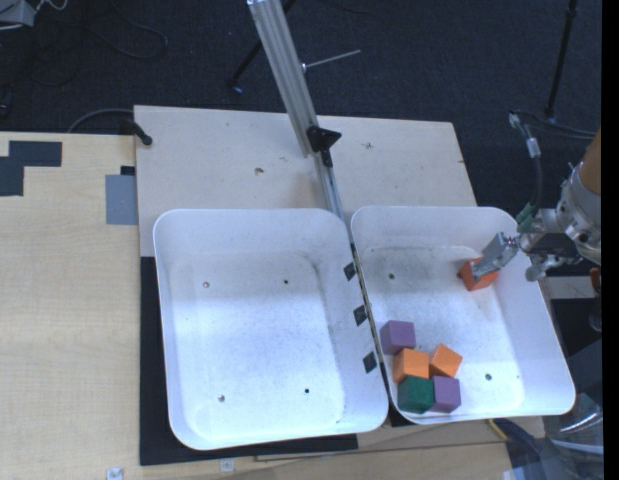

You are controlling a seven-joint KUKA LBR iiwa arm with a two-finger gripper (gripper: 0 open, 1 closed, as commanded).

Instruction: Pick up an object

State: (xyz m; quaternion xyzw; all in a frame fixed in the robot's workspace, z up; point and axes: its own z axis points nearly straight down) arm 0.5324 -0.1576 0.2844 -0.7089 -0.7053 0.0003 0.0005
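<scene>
My gripper hangs over the right bin's far right side, its two fingers apart and open. A red-orange block lies on the bin floor right at the tip of the left finger, not between the two. Toward the bin's front sits a cluster of blocks: a purple one, two orange ones, a green one and another purple one.
The left bin stands beside the right one, with a row of black clips on the shared rim. A slanted aluminium rail rises behind the bins. Cables hang by the arm at the right.
</scene>
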